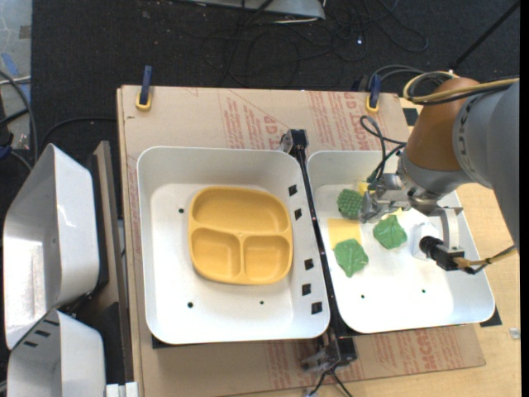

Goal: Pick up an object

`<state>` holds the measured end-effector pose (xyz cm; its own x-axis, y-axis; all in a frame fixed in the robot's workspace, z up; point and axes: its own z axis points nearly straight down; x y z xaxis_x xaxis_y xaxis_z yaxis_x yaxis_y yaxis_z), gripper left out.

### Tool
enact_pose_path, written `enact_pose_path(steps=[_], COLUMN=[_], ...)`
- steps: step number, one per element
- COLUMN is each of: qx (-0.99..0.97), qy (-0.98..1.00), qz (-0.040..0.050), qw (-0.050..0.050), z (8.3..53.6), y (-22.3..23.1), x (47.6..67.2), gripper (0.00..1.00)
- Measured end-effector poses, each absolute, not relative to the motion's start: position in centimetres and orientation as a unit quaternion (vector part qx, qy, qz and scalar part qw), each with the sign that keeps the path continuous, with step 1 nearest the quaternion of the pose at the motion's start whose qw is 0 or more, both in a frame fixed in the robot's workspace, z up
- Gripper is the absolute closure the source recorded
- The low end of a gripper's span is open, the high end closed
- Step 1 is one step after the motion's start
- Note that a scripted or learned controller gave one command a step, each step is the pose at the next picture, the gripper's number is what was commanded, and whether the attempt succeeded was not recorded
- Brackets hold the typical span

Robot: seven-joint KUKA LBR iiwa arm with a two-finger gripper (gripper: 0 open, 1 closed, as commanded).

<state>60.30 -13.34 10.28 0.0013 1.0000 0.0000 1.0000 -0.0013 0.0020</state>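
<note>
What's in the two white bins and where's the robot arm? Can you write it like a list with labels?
left bin: a yellow tray with three sections
right bin: three green pieces and a yellow piece
robot arm: reaching over the right bin
gripper: low among the green pieces
held: nothing seen between the fingers

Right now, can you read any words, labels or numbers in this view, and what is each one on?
Red printing runs across the cardboard sheet under the two white bins, near its far edge and again along its near edge: too faint and blurred to read.
The yellow divided tray in the left bin: no text seen.
The green pieces in the right bin: no text seen.
</note>
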Motion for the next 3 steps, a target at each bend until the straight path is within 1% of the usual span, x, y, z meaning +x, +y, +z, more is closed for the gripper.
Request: enact_pose_path(steps=[1,3], qx=[0.706,0.706], qy=[0.708,0.708], qz=[0.0016,0.0019], qw=[0.003,0.004], z=[15.0,27.6], y=[-13.3,-14.5], x=[61.3,61.6], gripper=[1.00,1.00])
